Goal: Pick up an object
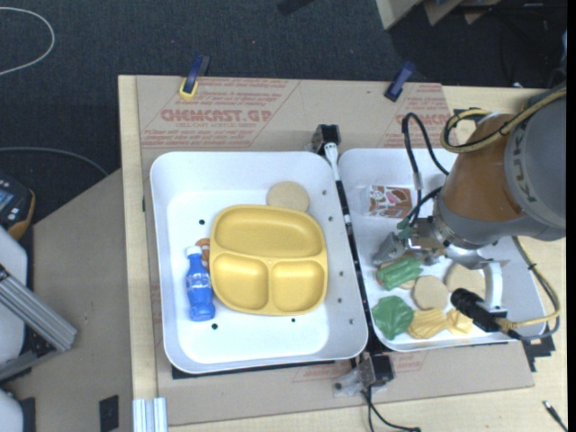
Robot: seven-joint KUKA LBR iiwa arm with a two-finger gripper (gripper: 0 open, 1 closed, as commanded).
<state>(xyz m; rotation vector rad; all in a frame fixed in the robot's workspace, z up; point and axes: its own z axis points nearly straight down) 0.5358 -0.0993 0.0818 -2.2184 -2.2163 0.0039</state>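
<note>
Arm low over right bin (360, 165), reaching toward green toy (399, 271); jaws' state cannot tell. Next: close, lift straight, clear neighbouring pieces.

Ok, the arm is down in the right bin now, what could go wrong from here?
The gripper sits low among crowded items: a green piece, a tan round, a yellow ridged piece and a green leafy piece lie close together, so it might pinch two or nudge one aside. The flat printed packet near the bin wall looks hard to get fingers under. The black cable looping by the wrist could snag.
</note>
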